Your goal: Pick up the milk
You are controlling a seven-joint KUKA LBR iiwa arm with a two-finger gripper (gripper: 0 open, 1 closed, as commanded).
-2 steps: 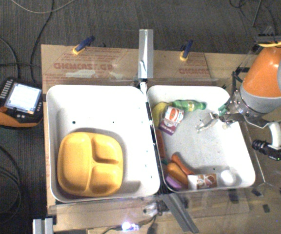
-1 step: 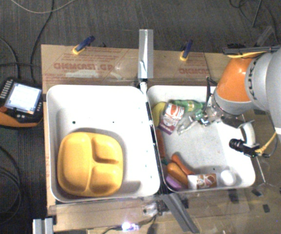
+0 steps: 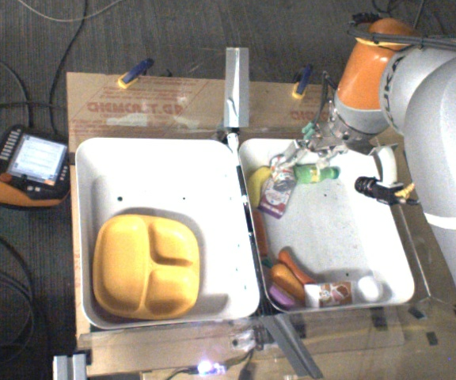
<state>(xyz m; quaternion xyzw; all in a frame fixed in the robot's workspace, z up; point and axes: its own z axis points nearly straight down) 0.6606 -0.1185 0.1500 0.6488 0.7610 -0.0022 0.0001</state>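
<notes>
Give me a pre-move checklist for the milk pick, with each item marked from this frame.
1. Milk located: ok. The milk bottle lies on its side at the right bin's front edge.
2. Gripper over the milk: not ok. The gripper is at the back of the bin.
3. Fingers free: cannot tell. A purple pouch sits right beneath them.
4. Space around the milk: not ok. The toy hot dog crowds it.
5. Yellow tray out of the way: ok.

Tray (image 3: 146, 265) in left bin (image 3: 165, 150); milk (image 3: 335, 294) in right bin (image 3: 390, 236).
</notes>
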